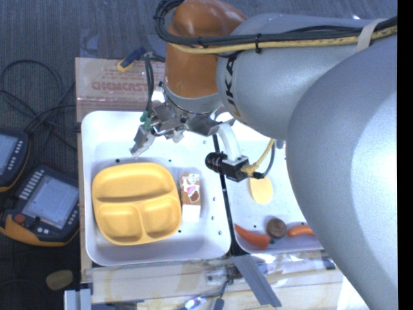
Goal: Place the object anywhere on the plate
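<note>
Bulky grey arm (322,95), orange wrist band (197,41), black and yellow cables (284,39)

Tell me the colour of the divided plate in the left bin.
Yellow: the three-compartment plastic plate shows plainly in the camera view.

Bench (155,273) bearing two white bins side by side (left bin (93,131), right bin (245,247)), plus cardboard box (110,82) behind.

Bare bin floor (116,134) above the yellow plate (135,202); small box (190,196) tight against its right.
</note>
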You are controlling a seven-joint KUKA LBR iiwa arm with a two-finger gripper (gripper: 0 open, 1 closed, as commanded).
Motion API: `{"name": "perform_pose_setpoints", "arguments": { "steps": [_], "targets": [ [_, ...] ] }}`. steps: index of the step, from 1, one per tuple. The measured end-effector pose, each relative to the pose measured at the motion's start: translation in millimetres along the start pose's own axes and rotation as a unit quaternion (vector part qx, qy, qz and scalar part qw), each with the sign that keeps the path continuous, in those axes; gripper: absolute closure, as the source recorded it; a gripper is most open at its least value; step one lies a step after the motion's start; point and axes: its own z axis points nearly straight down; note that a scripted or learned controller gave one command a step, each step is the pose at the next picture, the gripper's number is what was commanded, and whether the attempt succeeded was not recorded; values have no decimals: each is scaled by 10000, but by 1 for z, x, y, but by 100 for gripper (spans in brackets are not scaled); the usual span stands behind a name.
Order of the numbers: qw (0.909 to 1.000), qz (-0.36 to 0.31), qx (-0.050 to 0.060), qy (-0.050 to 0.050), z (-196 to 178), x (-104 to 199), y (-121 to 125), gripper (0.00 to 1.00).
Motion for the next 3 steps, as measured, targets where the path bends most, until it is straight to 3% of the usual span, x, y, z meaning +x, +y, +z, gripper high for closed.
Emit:
{"name": "perform_pose_setpoints", "arguments": {
  "steps": [1,2,3],
  "targets": [
    [10000,0,14,-24,-8,-1,0,100],
    [9978,661,8,13,14,11,-61,100],
    [9978,662,7,14,14,11,-61,0]
  ]
}}
